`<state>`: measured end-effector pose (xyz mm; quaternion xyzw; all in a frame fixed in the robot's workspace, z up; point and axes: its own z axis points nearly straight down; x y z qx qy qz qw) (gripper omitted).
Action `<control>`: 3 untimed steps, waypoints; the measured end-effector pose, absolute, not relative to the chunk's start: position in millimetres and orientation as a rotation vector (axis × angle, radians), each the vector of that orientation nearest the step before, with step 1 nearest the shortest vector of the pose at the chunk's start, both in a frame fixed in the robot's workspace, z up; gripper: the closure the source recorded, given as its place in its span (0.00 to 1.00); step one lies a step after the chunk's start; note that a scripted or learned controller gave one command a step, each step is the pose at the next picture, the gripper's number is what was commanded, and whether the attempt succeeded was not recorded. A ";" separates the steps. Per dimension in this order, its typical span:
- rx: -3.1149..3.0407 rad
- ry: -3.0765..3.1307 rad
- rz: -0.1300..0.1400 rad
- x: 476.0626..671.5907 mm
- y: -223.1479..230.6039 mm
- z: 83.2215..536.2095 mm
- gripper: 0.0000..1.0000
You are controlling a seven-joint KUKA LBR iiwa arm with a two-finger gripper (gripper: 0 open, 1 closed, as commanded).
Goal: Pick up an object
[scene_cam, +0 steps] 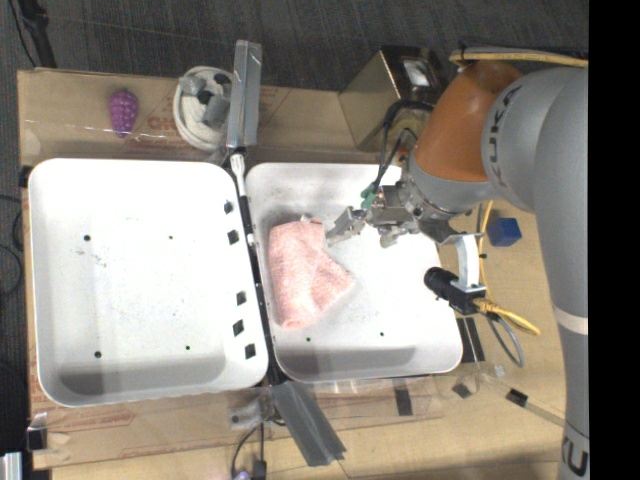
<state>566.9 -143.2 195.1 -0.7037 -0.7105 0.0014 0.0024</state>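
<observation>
1. The folded pink terry cloth [305,286] lies in the right-hand shallow white plastic bin [425,353], near its left wall
2. Soft, light and floppy, I'd guess; pinch its upper fold
3. The two-finger metal gripper [343,226] hovers at its top corner, released, holding nothing

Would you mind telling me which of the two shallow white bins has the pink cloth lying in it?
The right-hand white bin, the one under the grey arm's gripper. The folded pink cloth lies against its left wall, while the left-hand white bin holds no cloth.
</observation>
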 end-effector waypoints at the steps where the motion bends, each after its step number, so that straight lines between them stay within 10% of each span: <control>1: -2.082 -2.356 -0.005 575.9 -147.1 94.6 0.00; 2: -1.836 -2.551 -0.001 646.0 -131.0 94.3 0.00; 3: -1.820 -2.563 -0.002 617.8 -146.1 94.3 0.00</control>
